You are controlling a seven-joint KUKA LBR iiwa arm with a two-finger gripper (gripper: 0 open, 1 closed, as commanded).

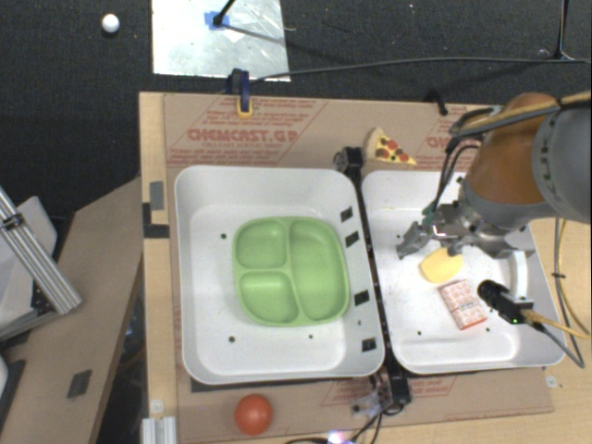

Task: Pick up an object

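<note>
My gripper (435,241) hangs over the middle of the right bin (407,345), and its fingers stand open with nothing between them. One grey finger (412,240) points toward the bin's left side. A yellow rounded object (441,266) lies on the bin floor just below and in front of the gripper, close to it but not gripped. A pink patterned block (462,303) lies a little nearer the front, to the right of the yellow object.
The left bin (199,340) holds a green divided plate (290,269). A toy pizza slice (389,148) lies on the cardboard behind the bins. A red ball (252,413) sits in front of the left bin. Black clips line the divider (363,248).
</note>
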